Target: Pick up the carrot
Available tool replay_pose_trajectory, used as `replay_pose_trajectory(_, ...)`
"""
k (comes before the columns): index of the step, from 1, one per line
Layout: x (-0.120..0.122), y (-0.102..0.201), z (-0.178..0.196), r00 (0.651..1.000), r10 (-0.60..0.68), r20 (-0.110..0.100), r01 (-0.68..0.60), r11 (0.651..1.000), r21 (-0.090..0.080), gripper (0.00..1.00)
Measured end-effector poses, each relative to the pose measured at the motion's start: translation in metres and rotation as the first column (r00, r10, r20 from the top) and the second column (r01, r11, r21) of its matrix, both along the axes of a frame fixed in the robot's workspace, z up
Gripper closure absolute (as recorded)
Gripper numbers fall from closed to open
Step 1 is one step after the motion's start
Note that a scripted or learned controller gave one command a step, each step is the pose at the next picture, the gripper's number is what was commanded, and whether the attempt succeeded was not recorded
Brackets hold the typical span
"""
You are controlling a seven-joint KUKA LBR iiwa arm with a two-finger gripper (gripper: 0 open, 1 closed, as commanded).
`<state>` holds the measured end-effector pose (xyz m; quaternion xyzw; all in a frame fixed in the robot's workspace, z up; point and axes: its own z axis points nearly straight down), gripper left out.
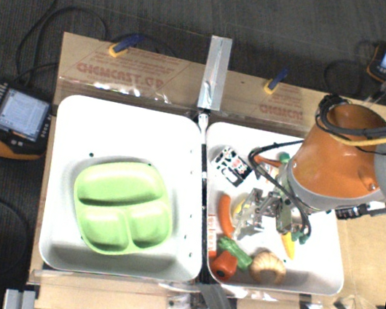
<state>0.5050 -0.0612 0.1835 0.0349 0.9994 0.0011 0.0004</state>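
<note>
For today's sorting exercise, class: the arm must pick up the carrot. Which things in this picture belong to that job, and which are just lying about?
Belongs to the job:
carrot, lying in the right bin
gripper, hovering just beside the carrot

Just lying about:
green divided plate in the left bin
black-and-white card
onion
yellow pepper
orange piece with a green stem
</note>
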Motion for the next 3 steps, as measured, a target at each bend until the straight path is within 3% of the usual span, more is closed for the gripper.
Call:
replay_pose_trajectory(1,-0.020,0.009,0.128,1.000,-0.005,0.002,0.005,1.000,-0.001,1.00)
replay_pose_trajectory(2,-0.020,-0.047,0.174,0.924,0.383,0.004,-0.383,0.924,-0.003,1.00)
replay_pose_trajectory(3,-0.004,-0.068,0.097,0.819,0.574,0.000,-0.574,0.819,-0.003,1.00)
